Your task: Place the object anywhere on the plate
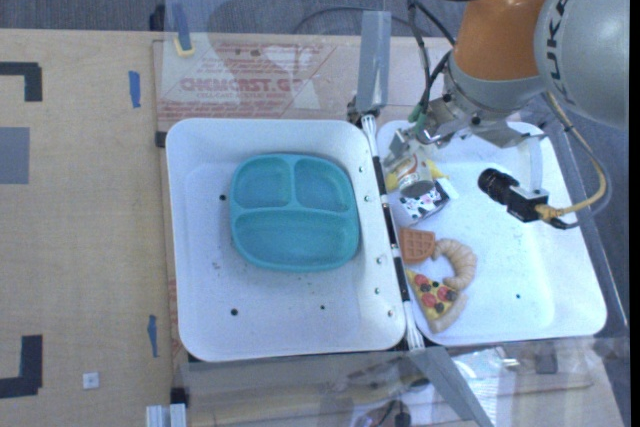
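A teal divided plate (295, 212) lies in the left bin (200, 315) with nothing on it. My gripper (408, 143) reaches down into the far left corner of the right bin (560, 305), right over a yellow toy piece (405, 173). Just in front of that piece lies a black-and-white spotted item (424, 200). The wrist hides what is directly under the gripper.
Toy foods lie along the right bin's left side: a waffle square (417, 244), a tan curved pastry (459, 260) and a pizza slice (437, 297). A black connector (506, 193) on a yellow cable hangs over the right bin. A ridge (385, 215) divides the bins.
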### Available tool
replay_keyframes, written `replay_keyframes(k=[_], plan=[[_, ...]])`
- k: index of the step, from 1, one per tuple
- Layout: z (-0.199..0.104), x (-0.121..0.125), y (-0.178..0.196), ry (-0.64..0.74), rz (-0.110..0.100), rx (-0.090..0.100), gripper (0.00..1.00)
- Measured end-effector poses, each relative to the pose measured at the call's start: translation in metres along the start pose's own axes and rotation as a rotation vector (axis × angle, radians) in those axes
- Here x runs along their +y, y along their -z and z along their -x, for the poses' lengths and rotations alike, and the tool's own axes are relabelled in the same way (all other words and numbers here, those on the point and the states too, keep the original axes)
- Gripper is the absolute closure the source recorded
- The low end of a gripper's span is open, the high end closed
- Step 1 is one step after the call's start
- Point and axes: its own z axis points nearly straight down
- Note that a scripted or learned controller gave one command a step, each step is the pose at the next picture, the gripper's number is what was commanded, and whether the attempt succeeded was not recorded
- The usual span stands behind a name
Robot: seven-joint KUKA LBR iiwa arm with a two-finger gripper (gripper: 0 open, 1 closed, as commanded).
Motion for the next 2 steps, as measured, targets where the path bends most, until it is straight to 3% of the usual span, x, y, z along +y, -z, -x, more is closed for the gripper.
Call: replay_keyframes(k=[1,2], plan=[[-0.063,0.0356,-0.0445,-0.03,-0.005,0.002,1.0],[-0.0629,0.0357,-0.0442,-0.03,-0.004,0.002,0.0]])
